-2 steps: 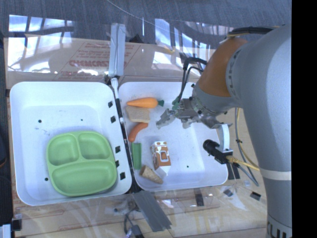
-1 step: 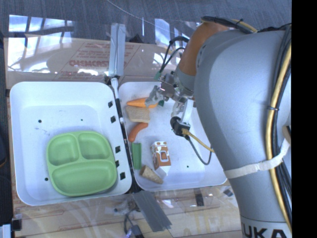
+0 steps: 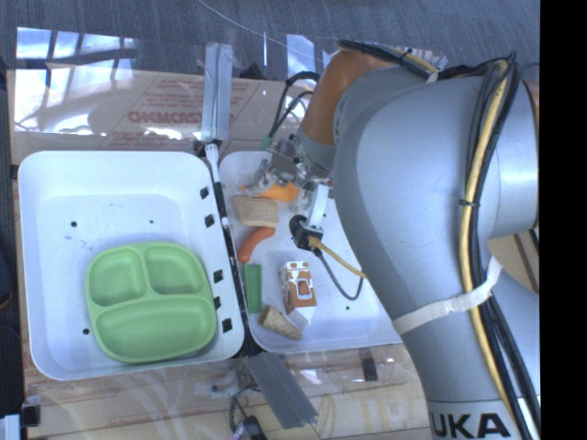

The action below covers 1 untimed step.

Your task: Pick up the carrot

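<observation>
bins: 2 white | divided green plate: 1 | carrot: 1 | bread slice: 1 | orange wedge: 1 | small carton: 1 | cone-like piece: 1 | green stick: 1

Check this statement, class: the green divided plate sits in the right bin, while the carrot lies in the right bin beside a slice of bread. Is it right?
One detail is wrong. The camera view shows the green divided plate in the left bin, not the right. The carrot does lie in the right bin, beside the slice of bread.
</observation>
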Each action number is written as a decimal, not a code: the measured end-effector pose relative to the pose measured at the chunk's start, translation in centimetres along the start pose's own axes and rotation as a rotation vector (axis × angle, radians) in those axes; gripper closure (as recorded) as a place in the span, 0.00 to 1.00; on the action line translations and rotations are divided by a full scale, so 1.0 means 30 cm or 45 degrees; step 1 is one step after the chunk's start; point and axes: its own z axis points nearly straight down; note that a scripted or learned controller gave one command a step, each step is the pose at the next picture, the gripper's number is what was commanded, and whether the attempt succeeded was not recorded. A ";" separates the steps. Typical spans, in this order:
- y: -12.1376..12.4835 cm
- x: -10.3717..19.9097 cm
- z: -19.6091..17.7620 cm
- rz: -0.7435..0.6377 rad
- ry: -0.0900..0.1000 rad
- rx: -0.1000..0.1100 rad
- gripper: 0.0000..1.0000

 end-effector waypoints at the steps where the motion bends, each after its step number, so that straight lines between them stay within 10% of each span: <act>1: -0.001 0.009 -0.037 -0.013 0.000 0.003 1.00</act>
